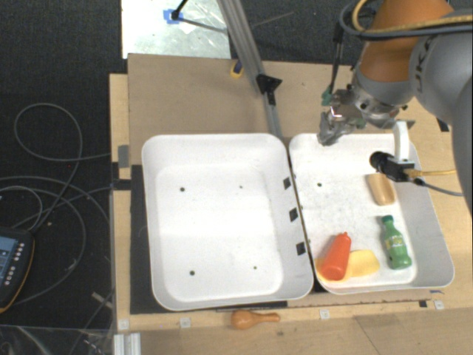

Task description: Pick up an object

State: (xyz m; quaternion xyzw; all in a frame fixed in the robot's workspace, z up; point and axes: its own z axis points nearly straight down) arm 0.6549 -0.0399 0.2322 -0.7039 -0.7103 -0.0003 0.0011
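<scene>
Nearest, on the worktop just outside the bins' front rims: a small brown pear-shaped piece, on its side. Next, in the front left corner of the right bin, an orange-red bottle-shaped toy, tilted, touching a yellow lump on its right (overlapping it a little). Just beside those, toward the bin's right wall, a green bottle, lying flat, cap pointing away. Farther back along that wall, a tan block, apart from the bottle. Off to the left, the left bin, side by side with the right one. Farthest, over the back rim of the right bin, the claw, hanging from the grey arm with its orange band. Impossible to tell from here whether released or clenched. Well apart from all four things in the bin.
</scene>
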